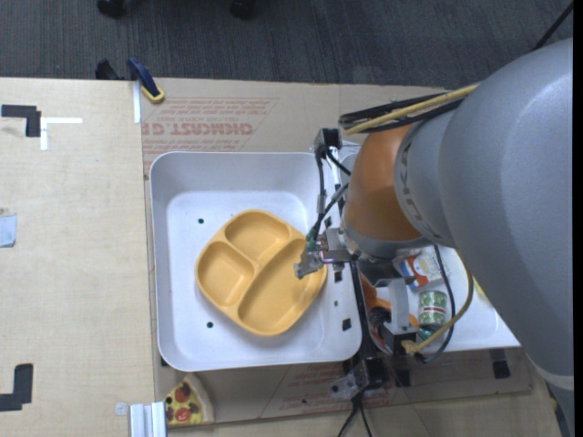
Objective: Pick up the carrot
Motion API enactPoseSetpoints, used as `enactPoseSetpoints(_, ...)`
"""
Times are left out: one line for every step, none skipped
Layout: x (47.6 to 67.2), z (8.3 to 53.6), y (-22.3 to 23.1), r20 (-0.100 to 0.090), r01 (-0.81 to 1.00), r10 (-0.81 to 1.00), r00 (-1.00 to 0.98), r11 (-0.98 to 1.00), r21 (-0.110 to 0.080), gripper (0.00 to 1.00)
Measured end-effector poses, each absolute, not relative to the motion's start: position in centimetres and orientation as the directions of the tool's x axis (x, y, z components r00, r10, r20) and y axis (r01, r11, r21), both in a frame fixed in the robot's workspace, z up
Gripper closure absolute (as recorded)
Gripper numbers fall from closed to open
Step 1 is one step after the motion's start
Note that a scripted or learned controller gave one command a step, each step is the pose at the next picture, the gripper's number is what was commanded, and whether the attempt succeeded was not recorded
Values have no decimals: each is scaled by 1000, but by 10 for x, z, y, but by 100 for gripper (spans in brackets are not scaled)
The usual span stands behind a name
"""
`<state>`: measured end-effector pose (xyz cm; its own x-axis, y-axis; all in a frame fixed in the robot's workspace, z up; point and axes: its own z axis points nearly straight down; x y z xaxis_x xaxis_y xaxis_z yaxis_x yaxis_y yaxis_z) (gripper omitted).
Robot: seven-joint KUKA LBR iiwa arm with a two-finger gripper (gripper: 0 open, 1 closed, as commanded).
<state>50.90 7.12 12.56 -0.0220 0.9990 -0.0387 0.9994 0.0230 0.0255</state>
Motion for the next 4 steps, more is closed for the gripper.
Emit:
enactPoseSetpoints(511,135,51,-65,1000,998,4,-2,28,100)
enactPoseSetpoints(486,191,97,-3,953,953,304,-304,-1,100)
enactPoseSetpoints(477,165,160,-5,749,749,662,-662,-1,100)
enactPoseSetpoints(478,166,211,-2,334,334,943,-943,1,100)
